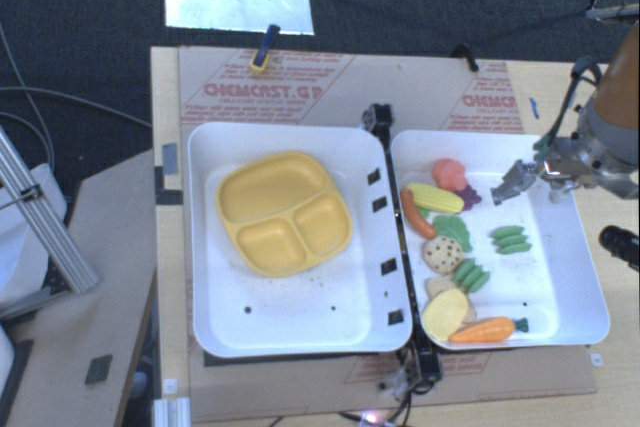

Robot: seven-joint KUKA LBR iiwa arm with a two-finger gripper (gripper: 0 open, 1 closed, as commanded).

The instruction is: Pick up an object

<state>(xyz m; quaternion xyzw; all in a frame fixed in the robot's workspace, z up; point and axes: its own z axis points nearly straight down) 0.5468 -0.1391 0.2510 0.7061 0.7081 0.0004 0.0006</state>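
Camera view, one entry. My arm (615, 115) enters over the right bin's (570, 260) far right corner, wrist cut off by the frame edge. My gripper (515, 183) hangs low inside that bin near its far rim, nothing between the fingers; how wide they stand I cannot tell. Toy food lies along the bin's left edge: corn cob (432, 198), cookie (441, 254), carrot (482, 330); green beans (510, 239) mid-bin. Left bin (290, 310): yellow divided tray (284, 212).

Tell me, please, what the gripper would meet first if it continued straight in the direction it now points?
The gripper points toward the picture's left and downward. Probably it would first meet the small purple piece beside the corn cob, or the bare floor of the right bin before it. Its height is unclear from one view.
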